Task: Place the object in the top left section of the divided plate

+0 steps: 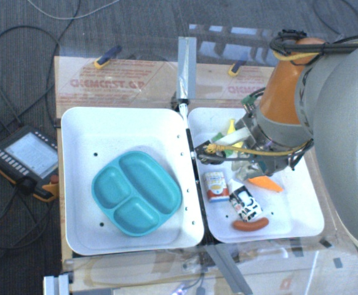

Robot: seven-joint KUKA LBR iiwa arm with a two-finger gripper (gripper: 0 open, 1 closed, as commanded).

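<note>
A teal divided plate (137,192) with three sections lies in the left bin (80,128). My gripper (245,166) hangs low over the middle of the right bin (308,214), under the orange-banded wrist. Around it lie a small red and white carton (216,185), a black and white toy (245,204), a brown sausage (250,225) and an orange carrot piece (267,183). A yellow and green item (230,129) sits at the bin's far side, partly behind the arm. The wrist hides what is directly beneath the gripper.
A metal divider post (186,72) stands between the bins at the back. A yellow cable (228,147) runs from the wrist toward the bins' shared wall. A teach pendant (24,158) rests on the floor at the left.
</note>
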